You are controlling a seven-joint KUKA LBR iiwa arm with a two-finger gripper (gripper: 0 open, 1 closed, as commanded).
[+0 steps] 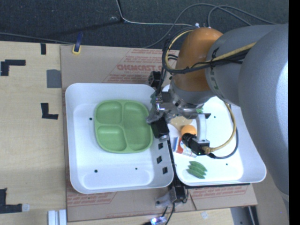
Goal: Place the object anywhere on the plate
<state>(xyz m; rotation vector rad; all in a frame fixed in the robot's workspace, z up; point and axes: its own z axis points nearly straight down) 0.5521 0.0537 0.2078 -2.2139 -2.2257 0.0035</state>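
Note:
A green four-compartment plate (123, 126) lies in the left bin (84, 172), with nothing on it. My gripper (158, 124) hangs at the plate's right edge, over the divide between the two bins. The grey arm with its orange band (199, 55) covers the upper part of the right bin (243, 165). In that bin a small orange round object (187, 130) sits just right of the gripper, a green pea pod (197, 169) lies near the front, and a small red and white item (180, 145) lies between them. I see nothing clearly held in the gripper.
Both bins rest on a cardboard sheet (131, 67) on the wooden bench. A yellow cable (225, 146) loops from the wrist over the right bin. Black cables run across the dark backdrop behind.

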